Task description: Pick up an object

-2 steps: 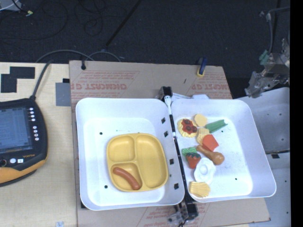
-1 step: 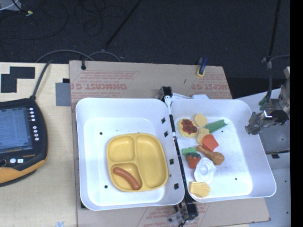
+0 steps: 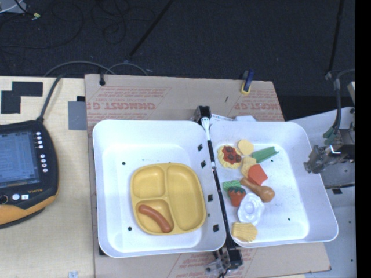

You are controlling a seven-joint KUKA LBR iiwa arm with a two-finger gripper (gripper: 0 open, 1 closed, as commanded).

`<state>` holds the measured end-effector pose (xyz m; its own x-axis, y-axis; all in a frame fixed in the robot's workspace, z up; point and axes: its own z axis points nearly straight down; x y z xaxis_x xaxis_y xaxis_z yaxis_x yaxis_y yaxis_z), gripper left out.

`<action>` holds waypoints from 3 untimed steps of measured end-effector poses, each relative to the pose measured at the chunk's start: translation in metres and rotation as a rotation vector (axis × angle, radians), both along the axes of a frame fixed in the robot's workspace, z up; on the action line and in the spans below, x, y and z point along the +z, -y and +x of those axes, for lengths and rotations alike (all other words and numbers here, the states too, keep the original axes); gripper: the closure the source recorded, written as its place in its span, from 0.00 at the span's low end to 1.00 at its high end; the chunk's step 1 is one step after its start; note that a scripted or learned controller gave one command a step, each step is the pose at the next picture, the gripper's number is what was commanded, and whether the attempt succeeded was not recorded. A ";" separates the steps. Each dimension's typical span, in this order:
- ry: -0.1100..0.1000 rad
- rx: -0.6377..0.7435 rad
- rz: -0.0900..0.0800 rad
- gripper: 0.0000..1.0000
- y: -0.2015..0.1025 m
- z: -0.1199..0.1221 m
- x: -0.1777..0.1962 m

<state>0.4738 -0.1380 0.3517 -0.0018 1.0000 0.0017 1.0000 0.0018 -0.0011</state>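
The right bin [image 3: 301, 225] holds a cluster of toy foods at its left side: a small pizza [image 3: 230, 156], a yellow chip [image 3: 246, 147], a green pod [image 3: 264, 153], a red-orange piece [image 3: 258, 174], a brown drumstick [image 3: 259, 190], a red fruit with green leaves [image 3: 235, 194], a white fried egg [image 3: 249, 209] and a yellow ridged piece [image 3: 244, 231]. My gripper [image 3: 316, 160] hangs over that bin's right rim, well to the right of the foods and apart from them. Nothing shows in its grasp.
The left bin [image 3: 110, 155] carries a yellow divided plate [image 3: 174, 184] with a sausage [image 3: 155, 218] in its front compartment. A black divider with clips [image 3: 210, 172] runs between the bins. A teach pendant [image 3: 23, 167] lies on the bench at far left.
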 end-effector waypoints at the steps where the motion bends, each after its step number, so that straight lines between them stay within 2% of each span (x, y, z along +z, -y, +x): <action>1: -0.012 0.002 0.003 1.00 -0.050 0.001 -0.107; 2: -0.009 0.003 0.002 1.00 -0.113 0.000 -0.162; 3: 0.008 0.007 0.002 1.00 -0.186 0.003 -0.049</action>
<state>0.4765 0.0478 0.3031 -0.0091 1.0000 0.0034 0.9999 0.0091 0.0065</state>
